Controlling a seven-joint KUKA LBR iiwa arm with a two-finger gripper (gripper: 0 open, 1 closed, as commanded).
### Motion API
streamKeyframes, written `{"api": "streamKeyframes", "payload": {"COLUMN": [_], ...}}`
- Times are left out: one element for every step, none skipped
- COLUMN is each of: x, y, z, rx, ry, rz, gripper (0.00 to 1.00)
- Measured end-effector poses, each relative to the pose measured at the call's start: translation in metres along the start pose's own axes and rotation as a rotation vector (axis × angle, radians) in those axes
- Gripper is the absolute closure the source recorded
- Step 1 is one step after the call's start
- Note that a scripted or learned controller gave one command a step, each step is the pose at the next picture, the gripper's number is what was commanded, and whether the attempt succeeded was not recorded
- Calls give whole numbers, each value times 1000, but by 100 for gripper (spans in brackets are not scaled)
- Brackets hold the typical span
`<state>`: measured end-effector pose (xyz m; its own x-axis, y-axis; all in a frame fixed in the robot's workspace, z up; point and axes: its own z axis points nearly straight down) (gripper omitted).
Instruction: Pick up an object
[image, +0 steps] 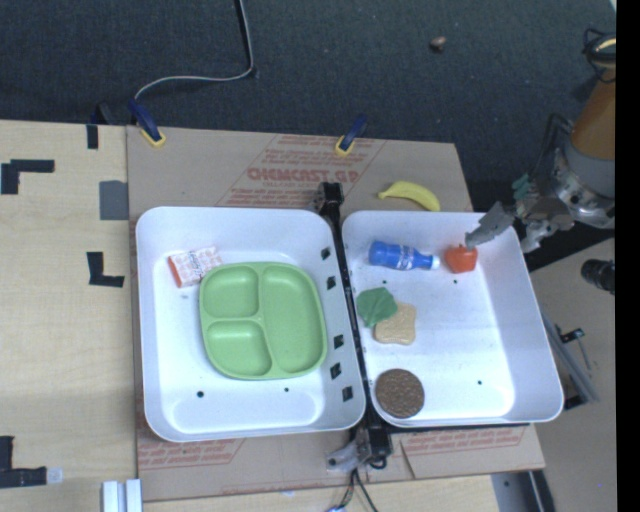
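Observation:
In the right bin (500, 330) lie a blue bottle (401, 257), a small red-orange object (460, 260), a green leaf-shaped piece (376, 304), a tan cracker-like piece (397, 326) and a brown round disc (399, 392). My gripper (492, 225) hangs at the bin's upper right rim, just right of and above the red-orange object. One grey finger (488, 226) points down-left toward that object. Nothing shows between the fingers.
The left bin (165, 380) holds a green divided plate (265, 320) and a small red-and-white packet (192, 265). A yellow banana (409, 195) lies on the cardboard behind the right bin. Clamps hold the cardboard's far edge.

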<state>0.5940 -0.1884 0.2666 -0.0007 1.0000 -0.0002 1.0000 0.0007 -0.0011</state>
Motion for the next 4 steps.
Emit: {"api": "streamKeyframes", "payload": {"x": [-36,-33,-34,31], "y": [43,67,67,77], "z": [71,180,169,176], "rx": [2,-5,-7,-4], "ry": [-1,2,-2,-3], "rz": [0,-3,-4,-1], "gripper": [0,0,100,100]}}
